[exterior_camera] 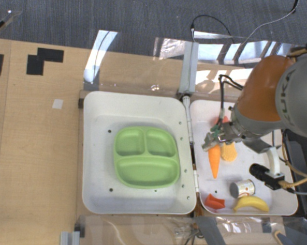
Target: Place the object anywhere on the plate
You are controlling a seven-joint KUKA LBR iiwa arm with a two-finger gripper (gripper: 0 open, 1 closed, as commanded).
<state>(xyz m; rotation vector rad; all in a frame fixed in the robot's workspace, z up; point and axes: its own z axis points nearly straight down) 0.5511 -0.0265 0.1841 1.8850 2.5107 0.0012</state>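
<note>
Red plastic piece [215,202], yellow toy banana [251,204], silver can [242,188]: right bin front | orange toy carrot [214,160]: below gripper [216,139], grip state indiscernible | green three-compartment plate [147,156]: left bin [98,142]

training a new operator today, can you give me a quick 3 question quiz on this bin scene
1. True or false: the green plate lies in the left bin.
2. Which item lies nearest the end effector? A) banana B) carrot C) metal can
3. Fill in: the plate has ___ compartments.

Key
1. True.
2. B; the carrot lies just below the end effector in the right bin.
3. Three: two small at the back, one large in front.
</note>
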